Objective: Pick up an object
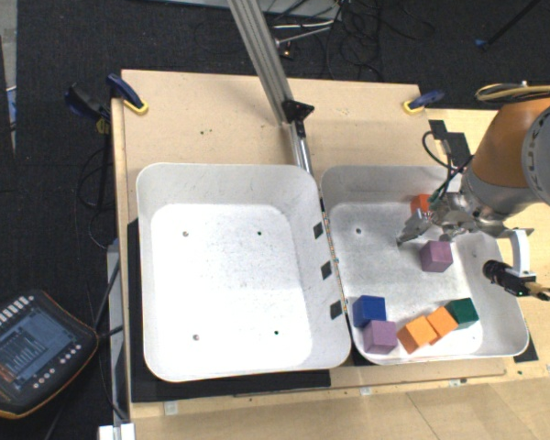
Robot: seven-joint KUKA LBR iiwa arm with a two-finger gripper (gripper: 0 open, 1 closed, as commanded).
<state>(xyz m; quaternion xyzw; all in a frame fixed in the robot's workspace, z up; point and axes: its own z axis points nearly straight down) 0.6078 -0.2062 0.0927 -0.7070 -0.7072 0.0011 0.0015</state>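
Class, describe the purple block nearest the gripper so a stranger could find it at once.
Start at the right bin, where the arm reaches in. Just below the gripper a purple block sits alone mid-bin. The other purple block lies in the row of blocks along the bin's near edge.

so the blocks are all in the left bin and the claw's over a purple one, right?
Wrong bin. The camera view shows the blocks in the right bin: a purple block under the claw, and a blue block, another purple block, an orange block and a green block along its near edge. The rest stands.
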